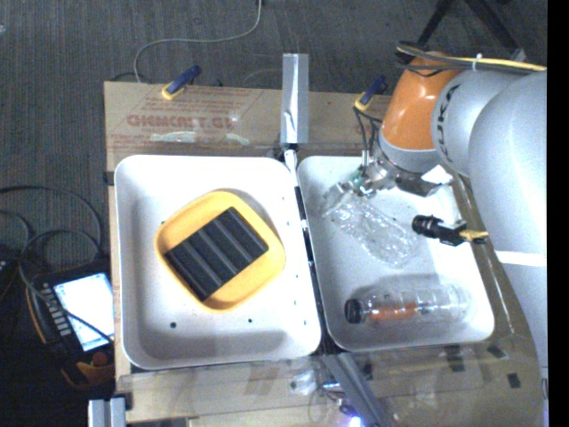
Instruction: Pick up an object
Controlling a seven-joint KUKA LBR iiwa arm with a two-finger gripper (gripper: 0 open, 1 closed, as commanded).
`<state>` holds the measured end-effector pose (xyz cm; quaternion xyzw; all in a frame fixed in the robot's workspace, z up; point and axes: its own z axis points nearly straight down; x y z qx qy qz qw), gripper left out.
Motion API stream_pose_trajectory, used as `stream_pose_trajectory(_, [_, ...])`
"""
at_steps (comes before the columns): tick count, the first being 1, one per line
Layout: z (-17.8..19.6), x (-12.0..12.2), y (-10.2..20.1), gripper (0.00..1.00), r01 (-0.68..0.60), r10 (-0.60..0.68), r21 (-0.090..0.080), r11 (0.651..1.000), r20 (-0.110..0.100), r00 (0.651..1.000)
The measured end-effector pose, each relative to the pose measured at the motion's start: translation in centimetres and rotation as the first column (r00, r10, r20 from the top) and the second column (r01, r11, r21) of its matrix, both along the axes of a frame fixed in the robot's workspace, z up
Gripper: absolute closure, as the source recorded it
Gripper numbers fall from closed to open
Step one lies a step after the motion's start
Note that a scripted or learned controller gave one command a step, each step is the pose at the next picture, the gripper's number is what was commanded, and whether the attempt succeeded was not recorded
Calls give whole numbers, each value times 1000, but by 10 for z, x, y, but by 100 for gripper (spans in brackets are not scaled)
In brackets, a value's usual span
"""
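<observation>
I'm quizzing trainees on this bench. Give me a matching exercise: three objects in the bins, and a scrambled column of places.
Things:
1. yellow and black block
2. clear crumpled plastic piece
3. clear bottle

Places:
A. right bin, near side, lying on its side
B. left bin, middle
C. right bin, far half, beside the end effector

Pairs: 1-B, 2-C, 3-A

Glossy clear plastic bottle, crinkled clear plastic, smooth white bins, matt cardboard

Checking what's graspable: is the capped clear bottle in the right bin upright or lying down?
Lying down: the bottle rests lengthwise on the right bin floor, cap pointing left.
</observation>
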<state>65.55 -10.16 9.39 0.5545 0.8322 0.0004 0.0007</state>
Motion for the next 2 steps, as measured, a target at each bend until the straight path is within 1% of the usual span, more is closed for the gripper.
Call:
stream_pose_trajectory(1, [9, 0, 0, 100, 0, 0, 1, 1000, 1, 1000])
stream_pose_trajectory(2, [14, 13, -39, 100, 193, -193, -2, 981, 0, 981])
